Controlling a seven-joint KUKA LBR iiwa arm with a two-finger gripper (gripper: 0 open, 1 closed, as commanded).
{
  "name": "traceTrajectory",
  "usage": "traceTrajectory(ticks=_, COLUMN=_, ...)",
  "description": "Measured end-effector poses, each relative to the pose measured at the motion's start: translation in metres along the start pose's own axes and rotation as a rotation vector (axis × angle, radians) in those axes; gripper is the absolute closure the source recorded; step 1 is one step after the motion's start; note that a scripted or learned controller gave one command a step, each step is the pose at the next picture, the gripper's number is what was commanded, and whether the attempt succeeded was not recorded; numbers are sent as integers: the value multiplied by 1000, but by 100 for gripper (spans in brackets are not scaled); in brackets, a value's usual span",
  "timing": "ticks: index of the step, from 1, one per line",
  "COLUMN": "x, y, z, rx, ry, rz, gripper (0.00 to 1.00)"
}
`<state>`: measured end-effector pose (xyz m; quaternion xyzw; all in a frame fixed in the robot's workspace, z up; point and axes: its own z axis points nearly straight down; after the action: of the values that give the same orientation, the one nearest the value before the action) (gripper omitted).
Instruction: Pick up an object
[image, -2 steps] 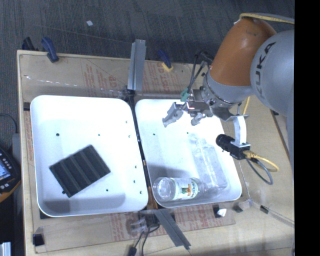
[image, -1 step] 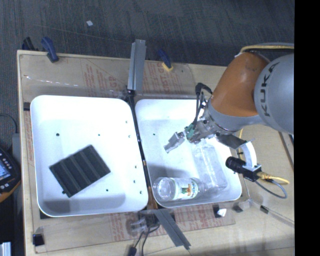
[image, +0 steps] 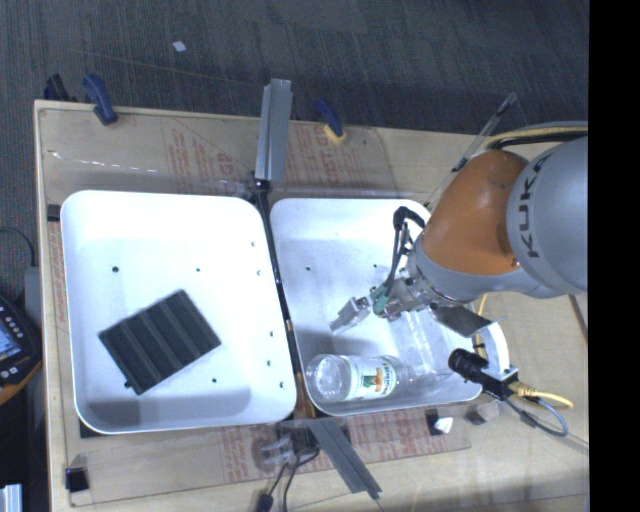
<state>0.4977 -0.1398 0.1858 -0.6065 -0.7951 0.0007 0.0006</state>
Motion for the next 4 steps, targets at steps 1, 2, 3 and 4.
traceTrajectory(ticks=1, x=-21, y=-27, z=63, rx=0, ry=2, rz=-116, gripper=0)
traceTrajectory(ticks=2, x=-63, y=-38, z=-4, rx=-2, ry=-1, rz=81, gripper=0)
traceTrajectory(ticks=3, x=-28, y=-28, z=92, rx=-1, ry=1, rz=-109, gripper=0)
traceTrajectory(ticks=4, x=-73, y=0, z=66, rx=-1, ry=1, rz=299, gripper=0)
